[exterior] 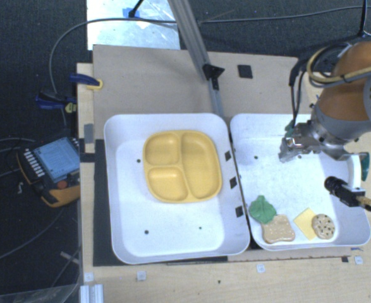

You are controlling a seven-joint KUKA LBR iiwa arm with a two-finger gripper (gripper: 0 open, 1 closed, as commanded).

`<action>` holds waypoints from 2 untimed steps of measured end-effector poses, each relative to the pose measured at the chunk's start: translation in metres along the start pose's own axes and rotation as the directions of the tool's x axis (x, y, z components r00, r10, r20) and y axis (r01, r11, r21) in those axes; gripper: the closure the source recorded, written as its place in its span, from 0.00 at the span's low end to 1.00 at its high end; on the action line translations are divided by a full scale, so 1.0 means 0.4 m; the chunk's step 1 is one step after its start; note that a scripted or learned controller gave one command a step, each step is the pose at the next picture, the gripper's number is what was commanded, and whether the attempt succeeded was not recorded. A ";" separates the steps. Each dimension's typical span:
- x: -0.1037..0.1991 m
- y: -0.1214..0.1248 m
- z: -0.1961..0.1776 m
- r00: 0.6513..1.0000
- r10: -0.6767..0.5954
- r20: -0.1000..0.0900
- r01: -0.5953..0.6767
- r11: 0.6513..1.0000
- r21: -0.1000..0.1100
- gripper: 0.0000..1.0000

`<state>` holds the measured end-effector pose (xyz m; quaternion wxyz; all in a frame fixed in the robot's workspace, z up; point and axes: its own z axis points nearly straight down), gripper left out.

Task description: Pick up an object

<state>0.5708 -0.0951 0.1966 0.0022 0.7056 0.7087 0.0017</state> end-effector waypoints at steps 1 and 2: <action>0.009 0.010 -0.111 1.000 -0.001 0.000 0.001 1.000 -0.001 1.00; 0.154 0.033 -0.084 1.000 -0.006 -0.003 0.006 1.000 0.004 1.00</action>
